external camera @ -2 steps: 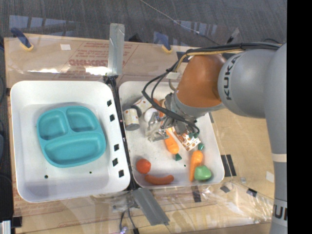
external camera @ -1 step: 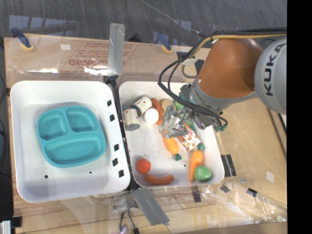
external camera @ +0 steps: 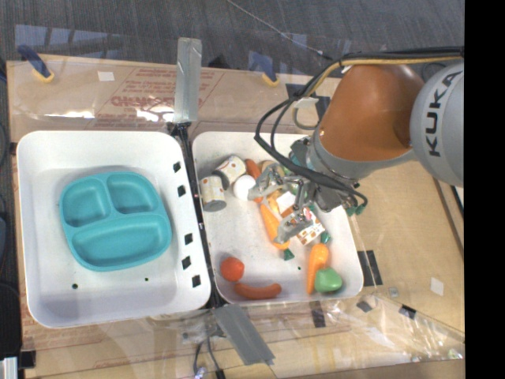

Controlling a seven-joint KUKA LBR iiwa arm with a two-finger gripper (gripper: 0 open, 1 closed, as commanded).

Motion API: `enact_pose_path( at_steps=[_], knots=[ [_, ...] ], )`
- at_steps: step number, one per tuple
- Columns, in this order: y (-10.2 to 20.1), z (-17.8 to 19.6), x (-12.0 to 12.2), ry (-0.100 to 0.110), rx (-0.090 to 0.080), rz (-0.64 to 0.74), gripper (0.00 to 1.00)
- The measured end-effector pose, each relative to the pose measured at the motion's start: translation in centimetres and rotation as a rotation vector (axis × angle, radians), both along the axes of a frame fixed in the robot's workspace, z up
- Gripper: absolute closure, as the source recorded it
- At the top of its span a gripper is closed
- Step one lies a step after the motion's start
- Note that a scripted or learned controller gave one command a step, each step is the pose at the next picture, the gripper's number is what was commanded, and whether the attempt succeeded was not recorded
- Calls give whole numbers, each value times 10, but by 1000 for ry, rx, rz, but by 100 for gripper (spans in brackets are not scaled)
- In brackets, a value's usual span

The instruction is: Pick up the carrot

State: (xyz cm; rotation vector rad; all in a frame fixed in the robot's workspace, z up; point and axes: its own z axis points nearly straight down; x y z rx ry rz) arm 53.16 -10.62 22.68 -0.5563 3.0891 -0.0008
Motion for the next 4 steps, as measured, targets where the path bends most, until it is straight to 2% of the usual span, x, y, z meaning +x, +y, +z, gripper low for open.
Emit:
enact_pose_path(
  at_steps=[1,2,3,4],
  knots=[
    [-68,-134,23,1,0,211,0],
    [-67,-124,24,0,1,215,100],
    [-66,-124,24,0,1,215,0],
    [-65,-114,26,-2,1,219,100]
  ],
)
